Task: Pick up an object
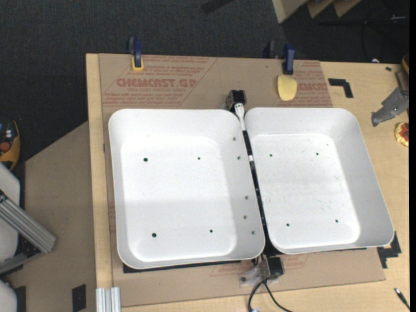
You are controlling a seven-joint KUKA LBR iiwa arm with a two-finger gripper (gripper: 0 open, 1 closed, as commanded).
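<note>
The jaws cannot be judged open or closed. What is likely the gripper (389,108) is a grey pronged metal piece at the right edge of the camera view. It hangs over the brown cardboard-faced tabletop (97,109), just outside the right shallow white plastic bin (372,174), and too little of it shows to read its state.

I cannot tell which object is to be picked. The floor of the right bin and that of the left shallow white plastic bin (120,174) show small dark dots that look like holes or marks, not loose items. The one small loose-looking thing is a pale yellow rounded piece (286,88). It lies on the tabletop just beyond the far rim of the right bin, below a blue clamp (288,56).

To do this step well, the arm should, in my judgement, fix on a target before it descends. It should then come down over the flat middle of a bin floor rather than near the curved walls. It should also stay clear of the black strip (250,168) that runs between the two bins, where a finger could catch. Closing on bare plastic would yield nothing, so a check after closing matters.
</note>
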